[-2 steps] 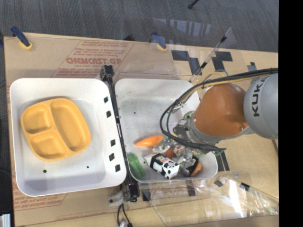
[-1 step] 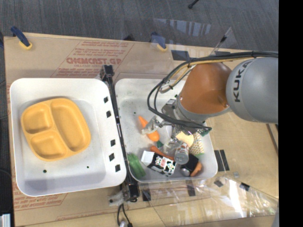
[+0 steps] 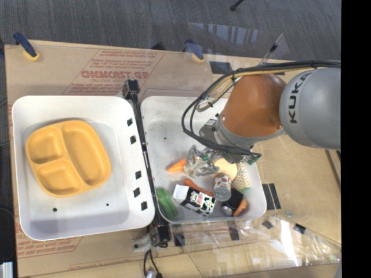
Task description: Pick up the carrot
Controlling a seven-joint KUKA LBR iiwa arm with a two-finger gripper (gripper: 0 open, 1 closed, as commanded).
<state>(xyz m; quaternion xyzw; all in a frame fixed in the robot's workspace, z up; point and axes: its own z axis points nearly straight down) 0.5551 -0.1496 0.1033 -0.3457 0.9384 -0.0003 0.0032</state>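
- Carrot (image 3: 177, 166) lies in right bin (image 3: 159, 120), orange tip poking out left of gripper (image 3: 200, 162).
- Grip state: cannot tell; wrist hides it.
- Clutter crowds in: bottle (image 3: 221, 186), patterned black box (image 3: 197, 199), green piece (image 3: 166, 203).
- Judgement: straddle the carrot across its width, clear of neighbours, before lifting.

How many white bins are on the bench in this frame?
2. The left bin holds a yellow tray; the right bin holds the clutter under the gripper.
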